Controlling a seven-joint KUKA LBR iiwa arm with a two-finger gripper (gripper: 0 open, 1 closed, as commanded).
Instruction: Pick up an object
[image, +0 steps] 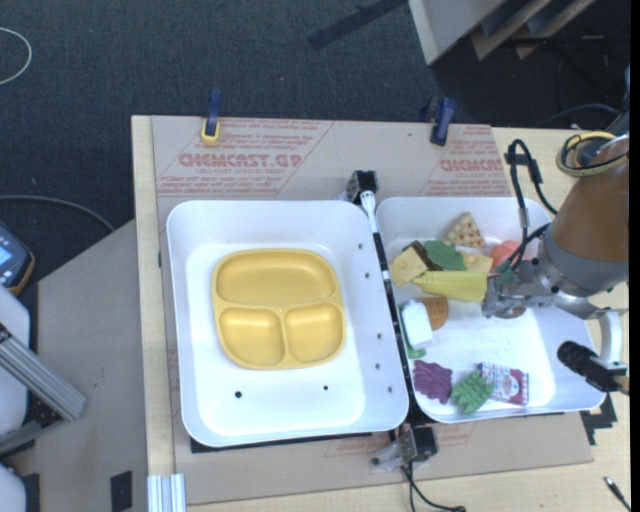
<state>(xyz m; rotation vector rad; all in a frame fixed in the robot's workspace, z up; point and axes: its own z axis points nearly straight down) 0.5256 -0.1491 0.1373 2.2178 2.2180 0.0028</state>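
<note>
Claw (503, 300) low in the right bin (560, 395), at the right-hand tip of a smooth yellow banana-like toy (452, 286) whose long axis runs left-right away from it; grip state impossible to tell, nothing visibly held. Around it, a glossy green piece (442, 254), lattice cracker (464, 231), purple grapes (433, 380), leafy green lump (470, 391) and crinkly packet (504, 384). Left bin (190, 320) with a yellow three-section plastic tray (278, 306), well apart from the claw.

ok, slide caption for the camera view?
Gripper low in right bin beside piled toy food; yellow tray in left bin.
</note>
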